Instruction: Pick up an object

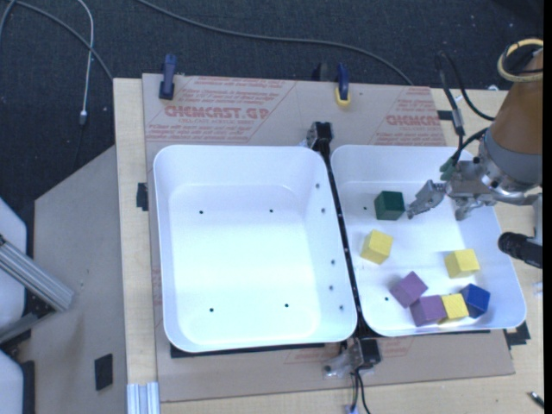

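Now, right bin (pixel 514 270) | gripper (pixel 448 202) hangs with jaws spread, holding nothing | green cube (pixel 389 204) sits just left of the nearer fingertip, apart from it

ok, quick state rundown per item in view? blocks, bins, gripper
green block: flat in right bin, gripper beside it
yellow blocks: resting in right bin, third wedged between purple and blue
purple blocks: resting, touching each other
blue block: resting near front rim
right bin: holds all blocks
left bin: level on bench
gripper: holds nothing, fingers spread
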`<state>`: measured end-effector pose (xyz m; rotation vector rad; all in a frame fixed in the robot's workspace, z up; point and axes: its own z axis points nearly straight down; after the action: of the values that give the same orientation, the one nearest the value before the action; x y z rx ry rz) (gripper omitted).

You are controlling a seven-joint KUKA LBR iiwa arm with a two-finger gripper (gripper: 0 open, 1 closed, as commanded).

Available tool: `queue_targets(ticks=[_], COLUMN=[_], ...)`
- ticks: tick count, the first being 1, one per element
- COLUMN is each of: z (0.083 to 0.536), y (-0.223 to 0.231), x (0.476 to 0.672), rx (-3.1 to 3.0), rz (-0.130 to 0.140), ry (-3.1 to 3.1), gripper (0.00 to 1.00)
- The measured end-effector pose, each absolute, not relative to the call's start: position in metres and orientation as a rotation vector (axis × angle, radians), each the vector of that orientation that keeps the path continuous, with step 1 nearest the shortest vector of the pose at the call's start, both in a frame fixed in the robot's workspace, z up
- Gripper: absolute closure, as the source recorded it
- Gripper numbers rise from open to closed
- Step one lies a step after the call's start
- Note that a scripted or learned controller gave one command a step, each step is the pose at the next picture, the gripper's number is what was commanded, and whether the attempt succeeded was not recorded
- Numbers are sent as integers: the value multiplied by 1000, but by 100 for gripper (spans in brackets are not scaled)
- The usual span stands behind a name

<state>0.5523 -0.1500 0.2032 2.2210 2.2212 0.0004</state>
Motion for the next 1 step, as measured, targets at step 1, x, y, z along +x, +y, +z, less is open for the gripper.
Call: queue_targets(ticks=[1], z=[82], y=[-158], x=[594], rx=[2227], rz=[-9], ry=[2228], gripper=[0])
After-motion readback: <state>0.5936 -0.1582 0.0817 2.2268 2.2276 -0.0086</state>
